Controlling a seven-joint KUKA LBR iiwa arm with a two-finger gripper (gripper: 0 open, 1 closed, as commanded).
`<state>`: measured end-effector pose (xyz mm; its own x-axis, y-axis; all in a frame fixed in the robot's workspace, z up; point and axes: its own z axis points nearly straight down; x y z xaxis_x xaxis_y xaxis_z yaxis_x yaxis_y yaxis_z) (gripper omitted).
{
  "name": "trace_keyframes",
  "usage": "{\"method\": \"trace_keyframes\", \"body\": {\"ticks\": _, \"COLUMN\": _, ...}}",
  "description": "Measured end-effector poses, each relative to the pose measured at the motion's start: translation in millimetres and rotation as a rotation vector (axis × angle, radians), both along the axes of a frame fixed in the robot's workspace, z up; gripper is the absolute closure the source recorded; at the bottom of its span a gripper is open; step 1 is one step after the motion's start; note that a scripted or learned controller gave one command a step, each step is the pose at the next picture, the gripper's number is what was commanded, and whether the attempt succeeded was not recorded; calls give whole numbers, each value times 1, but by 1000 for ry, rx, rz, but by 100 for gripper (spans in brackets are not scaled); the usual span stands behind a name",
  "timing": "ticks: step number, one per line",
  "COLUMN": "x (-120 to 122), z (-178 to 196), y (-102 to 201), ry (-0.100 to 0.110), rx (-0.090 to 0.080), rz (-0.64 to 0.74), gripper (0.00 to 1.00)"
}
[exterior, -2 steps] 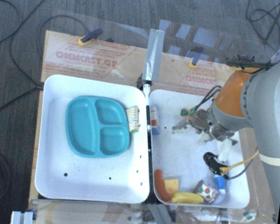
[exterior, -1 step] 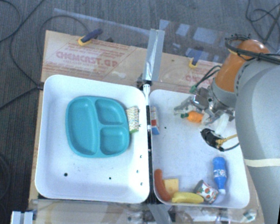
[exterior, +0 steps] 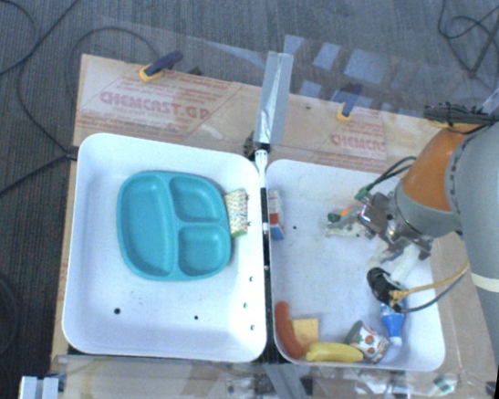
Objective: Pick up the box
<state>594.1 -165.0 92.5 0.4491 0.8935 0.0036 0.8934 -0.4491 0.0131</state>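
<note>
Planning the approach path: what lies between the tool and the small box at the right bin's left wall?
In the camera view, bare white bin floor lies between the tool and the box; nothing stands there.

the teal three-compartment plastic tray [exterior: 175,226] lies in the left white bin [exterior: 87,309]; the small red, white and blue box [exterior: 273,216] lies against the right white bin's [exterior: 312,277] left wall, the yellow plastic banana [exterior: 334,352] at its front edge

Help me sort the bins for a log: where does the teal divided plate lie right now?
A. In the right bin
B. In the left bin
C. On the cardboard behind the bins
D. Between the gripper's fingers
B: the teal divided plate lies flat on the floor of the left bin, across the divider from the right bin and the arm.
</note>
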Motion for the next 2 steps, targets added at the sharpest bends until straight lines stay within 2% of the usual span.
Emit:
{"method": "trace_keyframes", "body": {"ticks": 1, "x": 67, "z": 91, "y": -39, "ry": 15, "rx": -3, "rz": 29, "gripper": 0}}
{"method": "trace_keyframes", "body": {"ticks": 2, "x": -89, "z": 3, "y": -4, "ry": 13, "rx": 5, "rz": -287, "gripper": 0}}
